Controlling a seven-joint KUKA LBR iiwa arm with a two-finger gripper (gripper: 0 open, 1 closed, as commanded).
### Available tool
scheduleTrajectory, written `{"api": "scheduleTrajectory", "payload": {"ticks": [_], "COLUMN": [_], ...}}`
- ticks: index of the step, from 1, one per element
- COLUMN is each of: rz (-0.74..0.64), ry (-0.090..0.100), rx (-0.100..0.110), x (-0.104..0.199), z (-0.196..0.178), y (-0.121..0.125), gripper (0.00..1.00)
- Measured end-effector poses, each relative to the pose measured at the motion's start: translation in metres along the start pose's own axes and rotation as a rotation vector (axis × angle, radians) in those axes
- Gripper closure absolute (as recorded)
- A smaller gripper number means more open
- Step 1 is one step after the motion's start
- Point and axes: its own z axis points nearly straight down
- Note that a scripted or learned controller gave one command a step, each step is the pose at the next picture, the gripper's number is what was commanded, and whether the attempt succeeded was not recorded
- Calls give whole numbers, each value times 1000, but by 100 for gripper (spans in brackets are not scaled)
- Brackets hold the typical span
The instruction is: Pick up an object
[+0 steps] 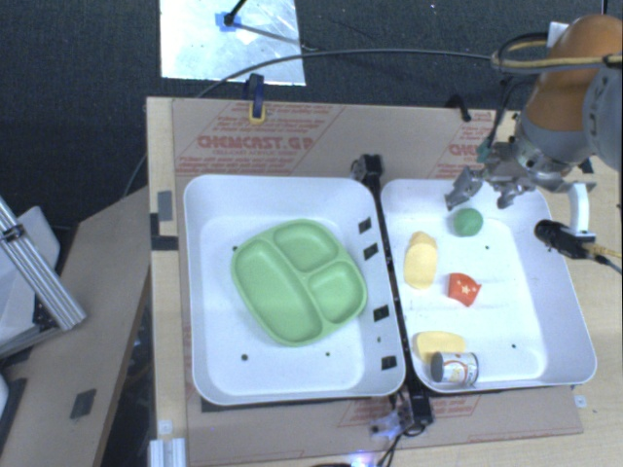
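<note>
The gripper (484,192), fingers spread wide and holding nothing, hangs over the right bin's (555,309) far end, with a green ball (468,222) just below and between its fingertips. Nearer in that bin lie a yellow block (421,260), red piece (463,288), yellow wedge (439,341) and small can (454,368); the left bin (214,358) holds a green divided plate (298,280).

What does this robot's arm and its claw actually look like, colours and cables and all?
The arm is rounded, grey metal with a broad orange band above the wrist. Dark cables loop around that band. It ends in a grey gripper with two slim metal fingers. A small white and black part sticks out beside the wrist. I can see no writing or markings on it.
</note>
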Motion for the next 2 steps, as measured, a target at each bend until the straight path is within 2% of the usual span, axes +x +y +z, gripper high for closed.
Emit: {"api": "scheduleTrajectory", "payload": {"ticks": [1, 2], "rz": [-2, 0], "ry": [-2, -2], "rx": [-13, -11], "x": [0, -10], "z": [-9, 45], "y": [3, 4], "gripper": [0, 0]}}
